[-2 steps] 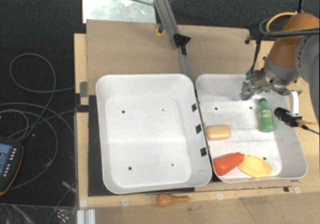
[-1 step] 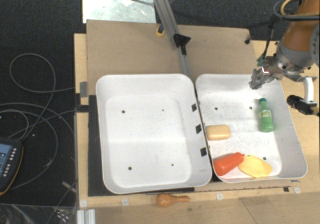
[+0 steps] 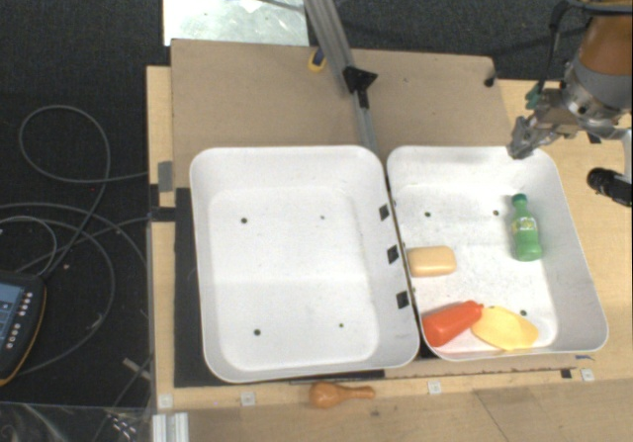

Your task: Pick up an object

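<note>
Grey two-finger gripper (image 3: 521,140) above the far rim of the right shallow white plastic bin (image 3: 574,262); whether it is apart or together cannot be told. Nearest object, a green plastic bottle (image 3: 524,227), lies near and below it on the bin floor. The same bin holds a beige rectangular block (image 3: 432,261), an orange-red oblong object (image 3: 451,321) and a touching yellow rounded object (image 3: 505,328). Left white bin (image 3: 287,262) adjoins it.
</note>
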You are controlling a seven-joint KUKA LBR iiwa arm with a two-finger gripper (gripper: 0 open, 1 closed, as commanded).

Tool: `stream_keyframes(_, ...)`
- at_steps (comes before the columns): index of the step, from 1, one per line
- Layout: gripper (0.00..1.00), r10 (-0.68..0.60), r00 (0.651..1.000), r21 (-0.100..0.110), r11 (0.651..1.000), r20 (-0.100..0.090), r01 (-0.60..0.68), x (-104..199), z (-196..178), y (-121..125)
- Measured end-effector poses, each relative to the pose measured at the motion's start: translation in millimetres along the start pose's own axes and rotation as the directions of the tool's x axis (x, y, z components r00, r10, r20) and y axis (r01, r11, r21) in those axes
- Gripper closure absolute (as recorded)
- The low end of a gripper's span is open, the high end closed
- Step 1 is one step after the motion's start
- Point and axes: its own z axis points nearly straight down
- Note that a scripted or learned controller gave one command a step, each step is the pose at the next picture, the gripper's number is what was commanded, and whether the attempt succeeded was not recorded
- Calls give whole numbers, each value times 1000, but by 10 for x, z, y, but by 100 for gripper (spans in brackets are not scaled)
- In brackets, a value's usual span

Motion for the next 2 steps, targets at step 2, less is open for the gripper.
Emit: stream_keyframes(2,100,-4,1000,9,1000,-5,4,1060,-74,-379)
